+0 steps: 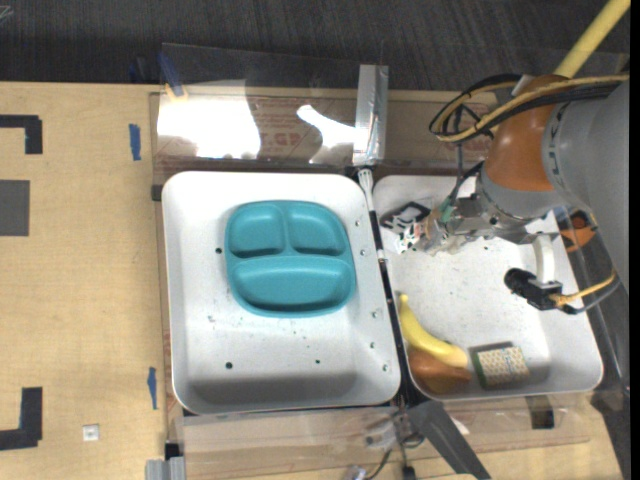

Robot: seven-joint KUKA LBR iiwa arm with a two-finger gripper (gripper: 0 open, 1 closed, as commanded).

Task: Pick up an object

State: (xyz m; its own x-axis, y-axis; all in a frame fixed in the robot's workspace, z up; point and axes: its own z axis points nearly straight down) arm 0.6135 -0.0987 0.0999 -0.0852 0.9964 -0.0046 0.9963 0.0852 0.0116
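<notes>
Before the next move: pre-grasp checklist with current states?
1. Gripper over right bin: ok, near its upper left corner.
2. Finger state: cannot tell, too small and cluttered.
3. Object in grasp: cannot tell; nothing shows clearly between the fingers.
4. Targets in the right bin: ok, banana and a sponge-like block lie along the near wall, apart from the gripper.
5. Left bin contents: ok, teal tray lies flat at centre.
6. Cables clear of the bins: ok, looped above the wrist.
</notes>
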